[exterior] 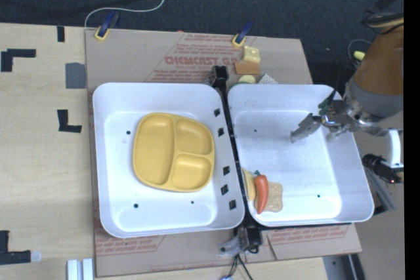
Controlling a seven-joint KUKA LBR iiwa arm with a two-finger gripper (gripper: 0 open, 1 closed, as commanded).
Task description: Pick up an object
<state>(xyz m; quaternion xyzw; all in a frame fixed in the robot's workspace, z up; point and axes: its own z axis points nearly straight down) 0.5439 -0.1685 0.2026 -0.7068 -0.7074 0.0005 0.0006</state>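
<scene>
My gripper [308, 121] hangs over the right bin [289, 96], in its right half towards the back, open with nothing between its fingers. An orange carrot-like toy [261, 192] lies at the front left of that bin, with a beige piece [275, 196] on its right and a yellow piece [250, 185] on its left. They lie well to the front left of the gripper. A yellow divided plate [174, 152] lies in the middle of the left bin [111, 141].
Behind the bins, on the cardboard sheet [190, 59], sit a tan block [248, 67], a small yellow block [251, 52] and a pale round item [245, 80]. Black clips [223, 134] join the two bins along the divide. The arm's orange band [384, 65] is at the right.
</scene>
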